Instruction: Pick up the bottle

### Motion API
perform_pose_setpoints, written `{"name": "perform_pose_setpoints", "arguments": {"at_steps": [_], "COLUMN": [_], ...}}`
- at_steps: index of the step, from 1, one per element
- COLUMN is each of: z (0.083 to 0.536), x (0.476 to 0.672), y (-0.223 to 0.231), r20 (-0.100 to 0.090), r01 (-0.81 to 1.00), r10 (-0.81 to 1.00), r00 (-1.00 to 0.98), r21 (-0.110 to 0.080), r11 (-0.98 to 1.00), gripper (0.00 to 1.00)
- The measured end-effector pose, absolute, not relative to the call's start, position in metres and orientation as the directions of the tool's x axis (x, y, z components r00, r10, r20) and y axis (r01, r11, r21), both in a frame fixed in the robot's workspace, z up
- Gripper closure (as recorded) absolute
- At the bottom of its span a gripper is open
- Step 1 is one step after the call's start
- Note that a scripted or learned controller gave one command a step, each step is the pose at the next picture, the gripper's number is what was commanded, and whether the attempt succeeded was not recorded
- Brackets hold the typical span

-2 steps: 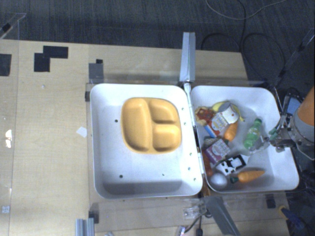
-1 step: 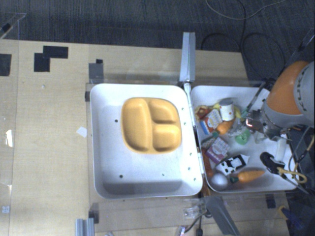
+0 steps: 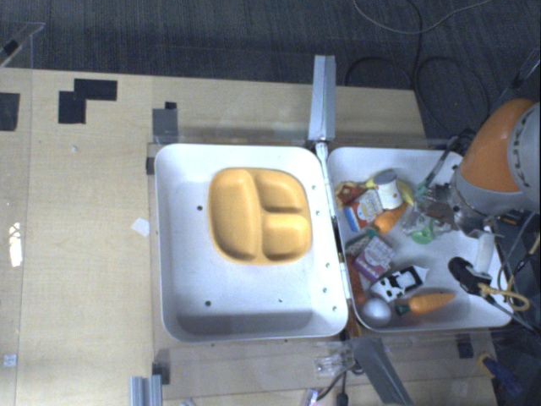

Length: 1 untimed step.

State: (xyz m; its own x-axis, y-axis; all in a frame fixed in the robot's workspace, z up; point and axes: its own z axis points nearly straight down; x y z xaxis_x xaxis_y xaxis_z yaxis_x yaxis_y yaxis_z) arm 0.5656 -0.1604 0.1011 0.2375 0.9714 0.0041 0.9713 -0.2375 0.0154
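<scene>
I see the claw (image 3: 433, 203) low over the right bin (image 3: 482, 311) near its far right corner; I cannot tell its state. Just beside it lies the clear bottle (image 3: 416, 223), among clutter. The left bin (image 3: 182, 252) carries a yellow divided tray (image 3: 258, 215) toward its far edge

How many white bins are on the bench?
2. The left bin holds a yellow divided tray. The right bin beside it holds a heap of small things, with the arm over its right side.
</scene>
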Motion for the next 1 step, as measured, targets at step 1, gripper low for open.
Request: {"name": "perform_pose_setpoints", "arguments": {"at_steps": [1], "z": [0.2273], "x": [0.5929], "y": [-0.0372], "r20": [0.002], "r01": [0.944], "r10": [0.944], "r00": [0.331], "r21": [0.004], "r11": [-0.331], "gripper": [1.00]}}
